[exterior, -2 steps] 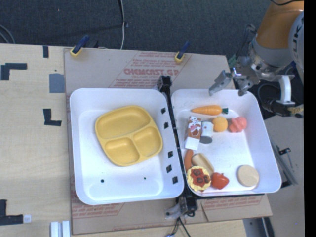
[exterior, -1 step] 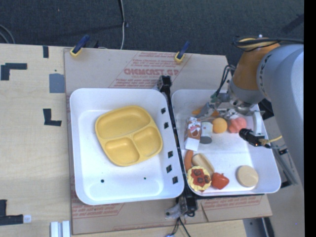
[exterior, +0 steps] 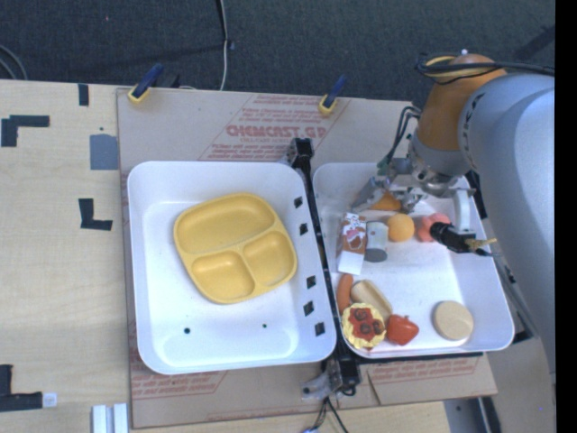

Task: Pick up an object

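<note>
My gripper (exterior: 398,197) hangs low over the far part of the right bin (exterior: 478,282), under the orange wrist band. Just in front of it lies an orange ball (exterior: 401,229), with a pink-red piece (exterior: 434,225) partly hidden to its right. A grey cylinder (exterior: 376,242) and a red-and-white packet (exterior: 353,237) lie left of the ball. Nearer the front are a hot dog (exterior: 368,294), an orange sausage (exterior: 345,289), a pizza slice (exterior: 362,325), a red pepper (exterior: 402,330) and a round tan biscuit (exterior: 452,320).
The left bin (exterior: 153,323) holds a yellow divided plate (exterior: 234,247). A black divider (exterior: 311,242) with clips runs between the bins. The grey arm covers the right bin's far right corner.
</note>
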Motion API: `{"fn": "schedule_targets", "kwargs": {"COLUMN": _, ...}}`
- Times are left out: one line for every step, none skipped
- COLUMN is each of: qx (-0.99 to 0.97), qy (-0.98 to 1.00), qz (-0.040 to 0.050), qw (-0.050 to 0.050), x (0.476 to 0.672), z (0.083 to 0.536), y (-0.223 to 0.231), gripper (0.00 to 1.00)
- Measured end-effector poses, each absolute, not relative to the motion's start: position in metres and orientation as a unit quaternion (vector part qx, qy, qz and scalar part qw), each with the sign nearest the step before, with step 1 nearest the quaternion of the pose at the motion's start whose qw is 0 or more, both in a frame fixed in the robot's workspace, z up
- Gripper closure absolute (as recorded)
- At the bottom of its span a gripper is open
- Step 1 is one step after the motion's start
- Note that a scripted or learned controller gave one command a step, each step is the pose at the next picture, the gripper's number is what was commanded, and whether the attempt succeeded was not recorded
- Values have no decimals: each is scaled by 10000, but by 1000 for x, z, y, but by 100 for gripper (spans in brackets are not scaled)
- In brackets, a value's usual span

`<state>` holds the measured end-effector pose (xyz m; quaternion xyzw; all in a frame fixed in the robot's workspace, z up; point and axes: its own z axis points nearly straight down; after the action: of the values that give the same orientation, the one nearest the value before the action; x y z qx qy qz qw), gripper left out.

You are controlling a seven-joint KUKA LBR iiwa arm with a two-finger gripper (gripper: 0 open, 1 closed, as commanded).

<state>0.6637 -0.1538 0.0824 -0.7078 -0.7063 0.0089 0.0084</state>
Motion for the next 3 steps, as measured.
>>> {"fn": "schedule_targets", "kwargs": {"qx": -7077, "qy": -7064, "qz": -8, "qw": -44, "x": 669, "z": 166, "y": -210, "gripper": 0}}
{"fn": "schedule_targets", "kwargs": {"qx": -7055, "qy": -7087, "qz": 17, "qw": 20, "x": 667, "z": 80, "y": -165, "gripper": 0}}
{"fn": "schedule_targets", "kwargs": {"qx": -7074, "qy": -7068, "qz": -10, "qw": -40, "x": 670, "z": 173, "y": -218, "gripper": 0}}
